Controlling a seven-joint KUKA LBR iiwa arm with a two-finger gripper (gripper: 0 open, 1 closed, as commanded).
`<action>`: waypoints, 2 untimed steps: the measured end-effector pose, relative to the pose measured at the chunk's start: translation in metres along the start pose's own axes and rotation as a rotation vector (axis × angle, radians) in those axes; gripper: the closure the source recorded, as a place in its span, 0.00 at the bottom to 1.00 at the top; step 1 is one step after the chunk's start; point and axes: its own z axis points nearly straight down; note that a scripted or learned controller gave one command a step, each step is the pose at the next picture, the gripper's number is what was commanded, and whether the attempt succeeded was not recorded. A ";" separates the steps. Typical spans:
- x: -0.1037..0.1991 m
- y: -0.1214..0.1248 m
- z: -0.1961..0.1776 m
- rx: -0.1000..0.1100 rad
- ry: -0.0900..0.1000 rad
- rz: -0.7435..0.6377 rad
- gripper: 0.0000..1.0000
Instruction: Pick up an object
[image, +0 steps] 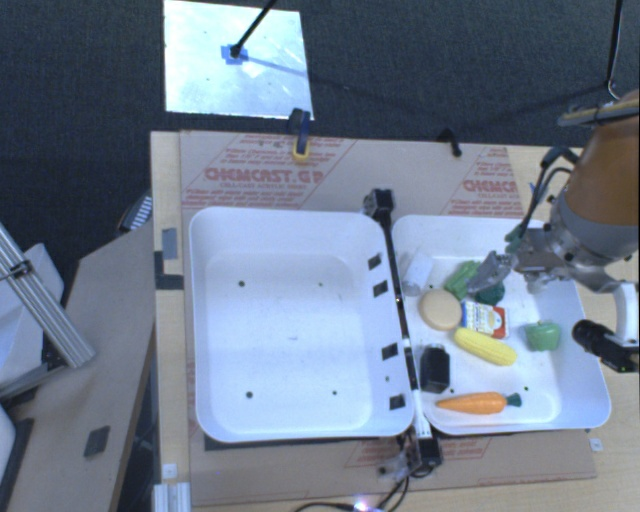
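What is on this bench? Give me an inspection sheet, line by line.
Surface: two white bins; left bin, right bin, on a cardboard sheet.
Job's things: right bin holds a carrot, corn, round biscuit, red packet, green block, green pod, black block, white piece.
Clutter: yellow clip on the cardboard.
Grippers: pincer low over the green pod.
Cables: wires along the arm.
Surroundings: dark carpet, shiny plate.

From my feed, I see dark carpet (80, 70) covering the floor beyond the bench's far edge, with a shiny metal plate (236, 60) lying on it. The bench top is pale board (330, 165) printed with red lettering; a lower wooden surface (95, 340) adjoins its left edge.
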 end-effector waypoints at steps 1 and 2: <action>0.003 -0.020 -0.261 -0.019 -0.002 -0.004 0.00; 0.003 -0.020 -0.263 -0.006 -0.002 -0.007 1.00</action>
